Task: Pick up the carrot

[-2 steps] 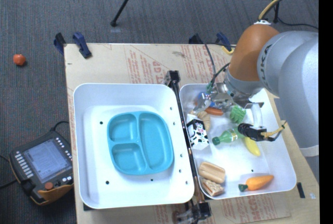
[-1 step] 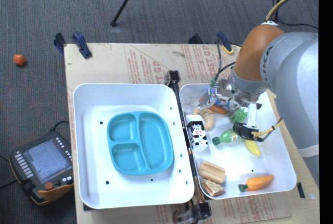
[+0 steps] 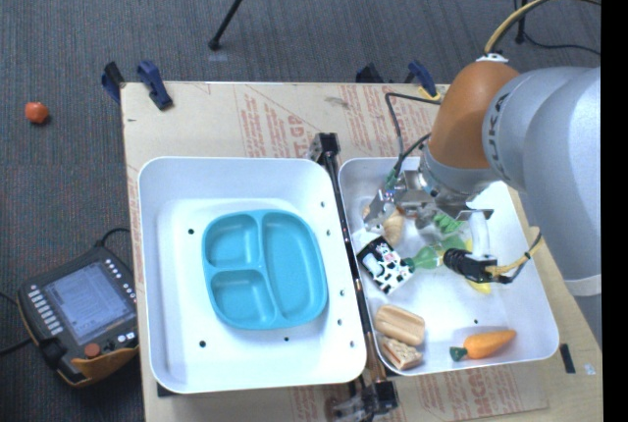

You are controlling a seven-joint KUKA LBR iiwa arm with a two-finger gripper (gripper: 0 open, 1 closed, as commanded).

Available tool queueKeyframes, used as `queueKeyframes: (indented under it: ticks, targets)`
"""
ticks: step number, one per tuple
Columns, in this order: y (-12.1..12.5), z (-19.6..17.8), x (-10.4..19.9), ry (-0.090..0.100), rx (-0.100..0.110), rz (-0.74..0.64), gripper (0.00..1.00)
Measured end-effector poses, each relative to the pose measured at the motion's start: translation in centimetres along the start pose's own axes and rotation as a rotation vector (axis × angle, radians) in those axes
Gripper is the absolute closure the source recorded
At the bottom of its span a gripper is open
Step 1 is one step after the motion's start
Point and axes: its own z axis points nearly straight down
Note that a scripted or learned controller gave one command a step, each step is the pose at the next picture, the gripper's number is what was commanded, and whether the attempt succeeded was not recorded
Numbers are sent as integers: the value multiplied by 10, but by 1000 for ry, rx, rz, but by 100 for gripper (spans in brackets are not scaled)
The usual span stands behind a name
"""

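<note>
The carrot [image 3: 488, 343], orange with a green stem end, lies near the front right corner of the right bin [image 3: 538, 312]. My gripper [image 3: 416, 207] hangs low over the back left part of that bin, above a cluster of small items. It is well away from the carrot, up and to the left of it. The wrist and orange band hide what lies directly under the gripper.
The left bin [image 3: 167, 214] holds a blue divided plate [image 3: 265, 269]. In the right bin lie a black-and-white patterned item [image 3: 385, 266], two bread-like pieces [image 3: 400, 324], a green item [image 3: 435, 255] and a yellow one [image 3: 481, 285]. A pendant [image 3: 78, 310] sits on the floor at left.
</note>
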Motion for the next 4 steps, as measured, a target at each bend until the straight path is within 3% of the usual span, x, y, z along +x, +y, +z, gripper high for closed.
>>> queueKeyframes:
  ticks: [1, 2, 3, 4]
  targets:
    - [0, -10, -1, 1, 1, 5, 100]
    - [0, -10, -1, 1, 1, 6, 0]
    - [-38, -76, -102, -2, -4, 21, 0]
    - [15, -11, -70, 1, 0, 155, 0]
